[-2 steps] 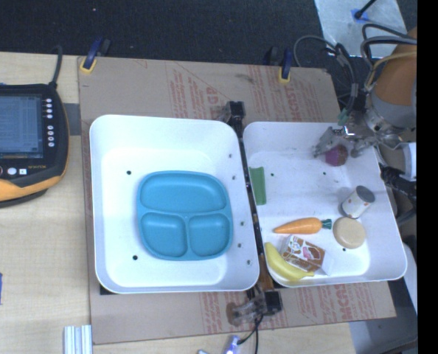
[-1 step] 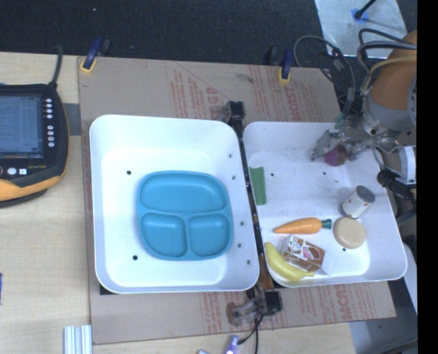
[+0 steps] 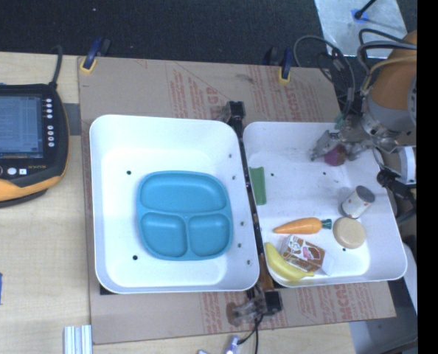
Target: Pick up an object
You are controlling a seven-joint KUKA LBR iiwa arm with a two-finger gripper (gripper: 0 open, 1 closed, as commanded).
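Left bin point(image 3: 108, 198) holds a blue divided plate point(image 3: 183, 214), well apart from the fingers. Right bin point(image 3: 387, 271): gripper point(image 3: 335, 150) low at the far end, over a small purple object point(image 3: 334, 155); whether the fingers grip it, I cannot tell. Nearer the camera: banana point(image 3: 279, 265), carrot point(image 3: 300, 226), snack packet point(image 3: 306, 253), round disc point(image 3: 349, 232), small cylinder point(image 3: 357, 200). The purple object is probably light and stiff; take it across its middle.

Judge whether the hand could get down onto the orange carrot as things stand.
Probably yes: the orange carrot lies uncovered in the right white bin, with bare floor between it and the hand; the yellow banana lies apart.
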